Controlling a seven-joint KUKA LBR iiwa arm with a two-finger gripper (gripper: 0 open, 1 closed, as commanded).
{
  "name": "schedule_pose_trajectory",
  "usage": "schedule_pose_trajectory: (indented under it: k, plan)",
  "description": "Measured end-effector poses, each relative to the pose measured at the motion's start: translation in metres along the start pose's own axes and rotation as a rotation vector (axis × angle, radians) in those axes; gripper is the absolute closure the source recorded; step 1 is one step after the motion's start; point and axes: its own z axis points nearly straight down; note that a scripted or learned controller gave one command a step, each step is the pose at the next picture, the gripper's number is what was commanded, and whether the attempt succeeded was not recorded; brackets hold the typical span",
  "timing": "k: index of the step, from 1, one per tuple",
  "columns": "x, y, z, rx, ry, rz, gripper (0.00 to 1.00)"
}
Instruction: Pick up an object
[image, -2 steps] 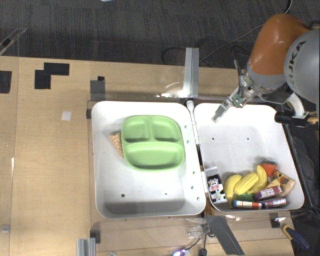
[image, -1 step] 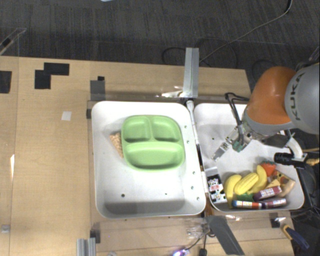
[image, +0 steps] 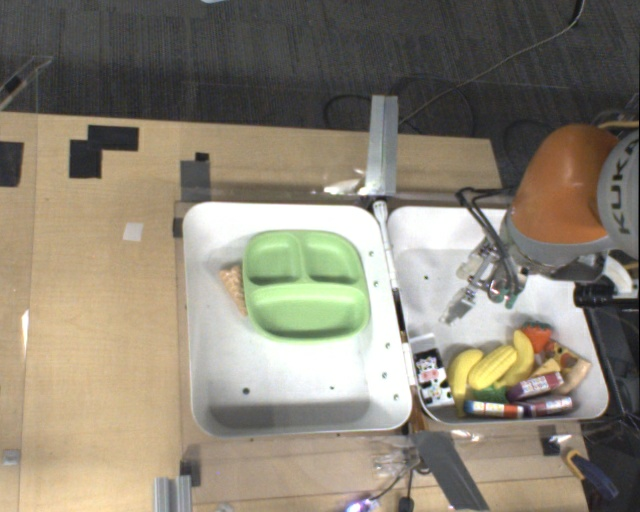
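Over right bin (image: 430, 235), tool (image: 462, 305) hangs w/ nothing in it, grip state unclear; bananas (image: 485, 366) near, apart.

A green divided plate (image: 304, 284) lies in the left bin (image: 215, 400), covering most of a tan item at its left edge. In the right bin (image: 430, 245), the gripper (image: 470, 295) hangs over bare floor at centre. Bananas (image: 490, 365), markers (image: 520, 406) and a small printed box (image: 430, 377) crowd the lower right corner.
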Motion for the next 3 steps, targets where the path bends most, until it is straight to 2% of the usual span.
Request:
schedule_pose_trajectory:
  k: [1,2,3]
  plan:
    - [-0.018,0.004,0.045,-0.002,-0.004,0.264,0.0]
    - [-0.002,0.013,0.045,-0.003,-0.008,0.542,0.0]
    - [-0.046,0.037,0.047,-0.003,-0.004,0.654,0.0]
